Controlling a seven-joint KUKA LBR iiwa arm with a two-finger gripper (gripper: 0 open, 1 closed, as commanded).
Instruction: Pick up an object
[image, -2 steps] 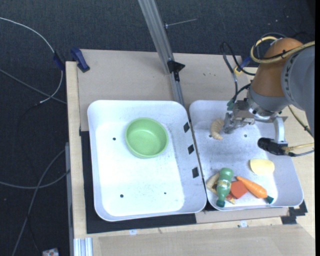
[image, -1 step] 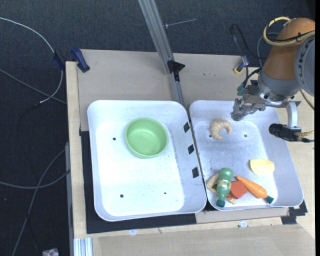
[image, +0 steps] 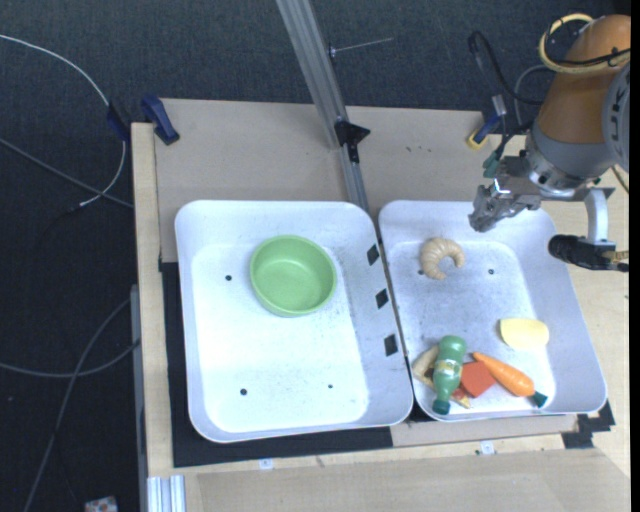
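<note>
My gripper hangs over the far edge of the right bin, above and to the right of a tan croissant. Nothing shows between its fingers. A pale yellow lemon-shaped piece lies on the bin's right side. At the near edge sit an orange carrot, a red piece, a green bottle and a small tan item, all packed close together.
The left bin holds a light green bowl toward its far side. A metal post rises behind the gap between the bins. Blue clamps sit at the bench's far corners.
</note>
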